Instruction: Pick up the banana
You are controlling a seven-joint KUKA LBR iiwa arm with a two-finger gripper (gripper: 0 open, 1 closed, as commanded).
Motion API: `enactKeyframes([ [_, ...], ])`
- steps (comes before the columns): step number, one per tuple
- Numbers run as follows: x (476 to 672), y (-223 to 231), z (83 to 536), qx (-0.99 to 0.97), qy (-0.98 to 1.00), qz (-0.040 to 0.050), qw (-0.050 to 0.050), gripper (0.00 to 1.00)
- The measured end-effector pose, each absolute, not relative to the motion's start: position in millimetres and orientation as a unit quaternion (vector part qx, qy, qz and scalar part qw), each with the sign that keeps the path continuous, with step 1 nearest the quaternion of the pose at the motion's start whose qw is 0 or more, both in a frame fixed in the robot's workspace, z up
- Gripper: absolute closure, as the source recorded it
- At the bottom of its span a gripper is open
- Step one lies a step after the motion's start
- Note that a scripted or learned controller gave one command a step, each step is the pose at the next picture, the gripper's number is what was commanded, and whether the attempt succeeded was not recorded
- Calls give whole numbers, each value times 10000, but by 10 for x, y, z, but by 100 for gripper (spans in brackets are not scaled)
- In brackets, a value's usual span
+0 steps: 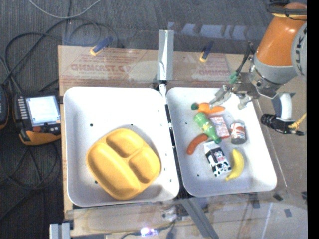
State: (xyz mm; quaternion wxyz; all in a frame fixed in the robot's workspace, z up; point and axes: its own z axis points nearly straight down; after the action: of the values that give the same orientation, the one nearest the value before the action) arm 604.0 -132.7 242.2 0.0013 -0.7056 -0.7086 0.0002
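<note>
The banana (236,164) lies near the right bin's (266,180) front corner, far from the gripper (230,97), whose jaws are spread.

Curved yellow banana (236,164): bare bin floor at its 3 and 6 o'clock, open approach there. Black-and-white carton (217,162) crowds its 9 o'clock; small red-labelled can (238,132) stands near at 12.

Grey arm with orange band (284,39) is cut off by the right edge behind the end effector (230,94). Finger spacing too small to judge. Small red-and-white can (238,132) below it: label illegible. Orange carrot (209,107) partly covered by it.
</note>
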Motion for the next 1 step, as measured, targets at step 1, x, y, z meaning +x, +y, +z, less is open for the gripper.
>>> enactKeyframes([
  [1,5471,-1441,1585,-7064,-7078,8,19,0],
])
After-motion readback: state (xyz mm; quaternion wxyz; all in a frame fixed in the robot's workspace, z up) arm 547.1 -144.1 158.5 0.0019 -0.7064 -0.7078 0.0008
